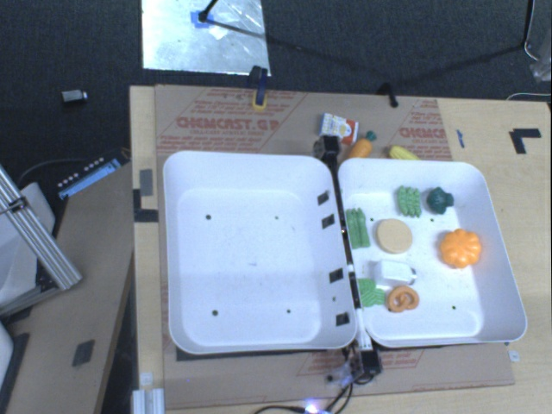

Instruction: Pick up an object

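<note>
I am eyeing the round orange plastic pumpkin at three o'clock in the right white bin, planning a centred descent; my claw's state I cannot tell.

The arm's colours, shape and markings cannot be told from this slanted overhead view.

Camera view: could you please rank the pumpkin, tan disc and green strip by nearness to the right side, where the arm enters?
1. Pumpkin, right part of the right bin.
2. Tan disc, mid-bin.
3. Green strip, against its left wall.
</note>
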`<state>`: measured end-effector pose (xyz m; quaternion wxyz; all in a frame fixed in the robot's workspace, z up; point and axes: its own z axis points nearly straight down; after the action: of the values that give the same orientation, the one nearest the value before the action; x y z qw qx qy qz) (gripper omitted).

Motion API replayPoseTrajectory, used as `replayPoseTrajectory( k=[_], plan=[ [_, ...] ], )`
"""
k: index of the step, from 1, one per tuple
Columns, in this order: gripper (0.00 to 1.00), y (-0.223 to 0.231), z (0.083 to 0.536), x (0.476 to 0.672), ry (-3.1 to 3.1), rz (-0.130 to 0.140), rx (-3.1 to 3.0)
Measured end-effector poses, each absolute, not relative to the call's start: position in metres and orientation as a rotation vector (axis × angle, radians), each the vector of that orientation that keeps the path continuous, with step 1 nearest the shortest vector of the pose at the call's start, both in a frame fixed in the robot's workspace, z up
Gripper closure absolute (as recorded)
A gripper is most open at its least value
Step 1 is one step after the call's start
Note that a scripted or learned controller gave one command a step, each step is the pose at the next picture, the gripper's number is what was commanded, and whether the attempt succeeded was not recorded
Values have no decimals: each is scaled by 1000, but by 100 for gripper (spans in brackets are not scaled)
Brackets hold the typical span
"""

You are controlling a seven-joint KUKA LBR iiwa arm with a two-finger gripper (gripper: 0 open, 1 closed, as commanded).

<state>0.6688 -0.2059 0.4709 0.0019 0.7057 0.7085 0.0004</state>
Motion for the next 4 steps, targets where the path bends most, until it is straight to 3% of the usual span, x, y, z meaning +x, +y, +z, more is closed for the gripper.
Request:
replayPoseTrajectory(
  k=[3,4],
  plan=[
    [100,-186,511,669,2223,2,2214],
    [100,-208,462,668,2220,-3,2221]
  ],
)
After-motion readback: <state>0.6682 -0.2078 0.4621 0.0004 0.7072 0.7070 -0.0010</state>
